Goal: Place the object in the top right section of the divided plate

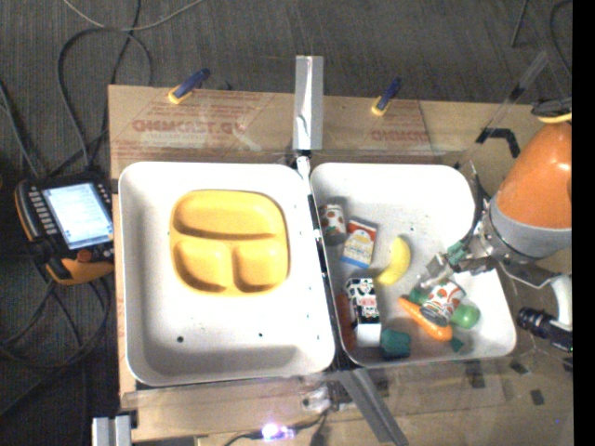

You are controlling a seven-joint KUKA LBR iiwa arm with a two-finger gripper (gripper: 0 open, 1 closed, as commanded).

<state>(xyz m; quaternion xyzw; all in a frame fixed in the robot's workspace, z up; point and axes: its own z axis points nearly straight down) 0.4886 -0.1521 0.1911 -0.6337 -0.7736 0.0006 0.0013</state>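
From the camera view, looking down at a slant, the left bin bears the yellow divided plate, one long section across the top and two smaller ones below; nothing lies in any section, so the placing is not yet done. The right bin holds the clutter: a small can near the top left, a red-and-white carton beside it, a toy banana in the middle, a black-and-white cow-patterned box, a teal block at the bottom, an orange carrot-like toy and a round red-and-white item with a green end touching it. The arm reaches in from the right, and the gripper hangs low over the right side of this bin, just above the round item and the carrot; whether the claw is wide or closed I cannot tell, and nothing shows plainly within its grip. Which piece is the task's object is not certain; by the claw's place it is likely the round item or the carrot, both still in the right bin. These look like light, stiff plastic toys, smooth and apt to slip or roll; a hold across the narrow middle seems safest, clear of the neighbouring piece.
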